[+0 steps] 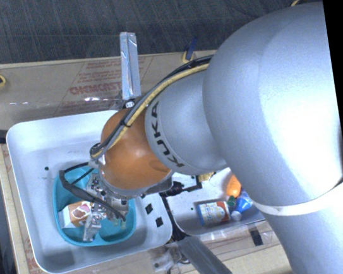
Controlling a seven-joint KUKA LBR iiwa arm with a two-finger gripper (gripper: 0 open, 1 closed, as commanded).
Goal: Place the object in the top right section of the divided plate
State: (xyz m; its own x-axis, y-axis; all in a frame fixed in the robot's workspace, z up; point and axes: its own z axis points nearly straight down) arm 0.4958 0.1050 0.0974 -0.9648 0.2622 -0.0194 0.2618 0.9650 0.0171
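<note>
A blue divided plate lies in the left white bin, toward its front. A small orange and white object rests in the plate's left part. My gripper hangs low over the plate, just right of that object, its metal tip close to the plate's surface. The orange wrist band sits above it and hides the plate's right half.
The right bin holds a small bottle, an orange item and a blue-capped item. The big grey arm covers most of that bin. A metal upright stands behind the left bin.
</note>
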